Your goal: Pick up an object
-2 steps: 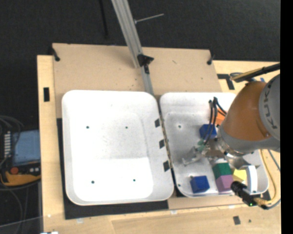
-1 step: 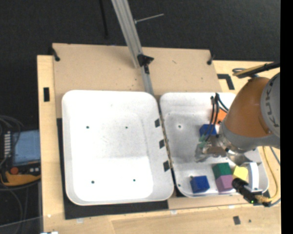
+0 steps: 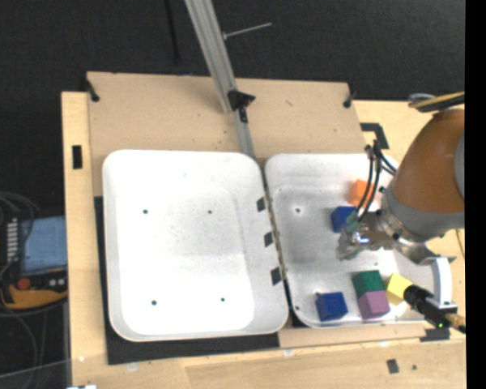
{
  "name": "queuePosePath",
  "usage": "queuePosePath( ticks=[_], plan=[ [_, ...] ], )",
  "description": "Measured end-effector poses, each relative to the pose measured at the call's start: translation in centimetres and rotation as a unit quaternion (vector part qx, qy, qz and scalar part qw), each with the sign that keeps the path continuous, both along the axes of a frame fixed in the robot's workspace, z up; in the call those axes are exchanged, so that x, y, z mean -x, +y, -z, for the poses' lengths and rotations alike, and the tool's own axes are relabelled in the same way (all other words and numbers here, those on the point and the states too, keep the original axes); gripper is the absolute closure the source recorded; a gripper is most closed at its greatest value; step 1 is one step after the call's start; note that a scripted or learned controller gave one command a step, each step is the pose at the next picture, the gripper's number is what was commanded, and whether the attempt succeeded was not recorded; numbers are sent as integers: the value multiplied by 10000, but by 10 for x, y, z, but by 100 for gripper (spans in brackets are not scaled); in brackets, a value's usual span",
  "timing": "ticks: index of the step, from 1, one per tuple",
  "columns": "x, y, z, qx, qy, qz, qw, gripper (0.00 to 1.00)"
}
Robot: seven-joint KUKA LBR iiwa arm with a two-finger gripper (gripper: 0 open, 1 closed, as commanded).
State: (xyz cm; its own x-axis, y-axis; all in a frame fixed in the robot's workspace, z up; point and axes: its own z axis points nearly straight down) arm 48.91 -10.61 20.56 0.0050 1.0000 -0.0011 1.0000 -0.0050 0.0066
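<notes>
step: arm is reaching into the right bin [image 3: 308,177], gripper [image 3: 352,244] hanging low over bare floor, nothing seen grasped
jaws: can't tell, blurred
targets: blue block [image 3: 343,219] and orange piece [image 3: 359,190] just beside gripper; green cube [image 3: 368,282], purple cube [image 3: 374,304], yellow block [image 3: 398,287], second blue cube [image 3: 331,305] sitting near front wall
next: needs centring over one block, probably the nearest blue, then descending

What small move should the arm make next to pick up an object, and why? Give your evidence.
Probably a short descent onto the blue block beside the gripper, which hangs over the right bin with nothing visibly held. That block is nearest; the orange piece sits just beyond, and other blocks lie along the front edge.
</notes>
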Motion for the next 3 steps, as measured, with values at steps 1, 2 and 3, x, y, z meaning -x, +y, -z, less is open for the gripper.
queuePosePath(
  ticks=[1, 2, 3],
  plan=[
    [-2, -1, -37, 0, 1, -45, 10000, 100],
    [-35, 45, -38, -11, 20, -68, 10000, 100],
    [-51, 101, -32, -8, 28, -64, 10000, 100]
  ],
)
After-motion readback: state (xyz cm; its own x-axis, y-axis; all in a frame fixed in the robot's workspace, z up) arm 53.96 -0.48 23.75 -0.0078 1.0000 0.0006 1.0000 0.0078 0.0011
